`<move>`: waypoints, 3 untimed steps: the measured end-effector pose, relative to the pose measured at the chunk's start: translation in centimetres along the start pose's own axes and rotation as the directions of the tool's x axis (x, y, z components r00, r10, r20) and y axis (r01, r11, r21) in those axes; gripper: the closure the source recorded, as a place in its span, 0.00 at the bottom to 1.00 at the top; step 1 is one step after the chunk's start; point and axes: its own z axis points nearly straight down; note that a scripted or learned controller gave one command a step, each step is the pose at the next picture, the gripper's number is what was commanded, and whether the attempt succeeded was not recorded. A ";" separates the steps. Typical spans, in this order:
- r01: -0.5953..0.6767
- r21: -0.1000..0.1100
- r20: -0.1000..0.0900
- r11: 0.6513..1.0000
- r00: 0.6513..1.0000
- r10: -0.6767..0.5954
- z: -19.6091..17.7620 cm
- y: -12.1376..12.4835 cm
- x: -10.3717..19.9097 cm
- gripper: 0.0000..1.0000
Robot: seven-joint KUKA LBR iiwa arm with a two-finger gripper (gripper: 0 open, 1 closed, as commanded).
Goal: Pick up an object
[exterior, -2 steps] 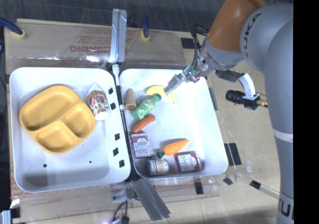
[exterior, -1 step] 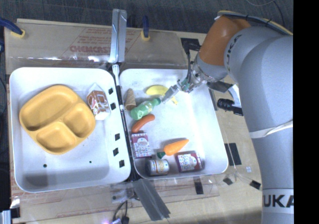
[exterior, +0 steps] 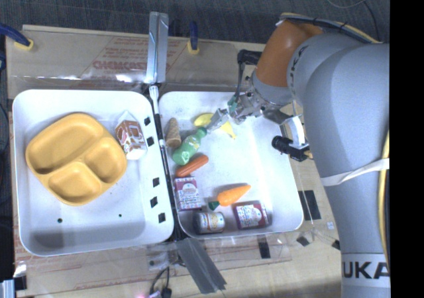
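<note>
Yellow banana (exterior: pixel 205 119) just beside gripper (exterior: pixel 223 116); finger state impossible to tell. Centre over banana, descend vertically, avoid green bottle (exterior: pixel 188 147).

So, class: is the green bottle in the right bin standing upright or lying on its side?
Lying on its side. The green bottle shows its full length along the right bin's floor, cap end slanting up toward the gripper.

The claw (exterior: pixel 224 116) hangs over the rear of the right bin (exterior: pixel 281 184), a banana (exterior: pixel 204 119) just left of it. The bottle (exterior: pixel 188 147), sausage (exterior: pixel 192 165), carrot (exterior: pixel 233 194) and cans (exterior: pixel 229 218) lie nearer the front. Far left, the left bin (exterior: pixel 79 230) holds a tray (exterior: pixel 74 157).
</note>
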 end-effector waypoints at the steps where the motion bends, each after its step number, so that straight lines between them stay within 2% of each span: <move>1: 0.007 0.004 -0.001 1.000 1.000 -0.007 -1.0 0.0 0.1 1.00; 2: 0.014 0.005 0.000 1.000 1.000 -0.014 -2.0 0.1 0.2 1.00; 3: -0.159 -0.003 0.001 0.987 0.987 0.159 -0.1 -3.1 -1.7 1.00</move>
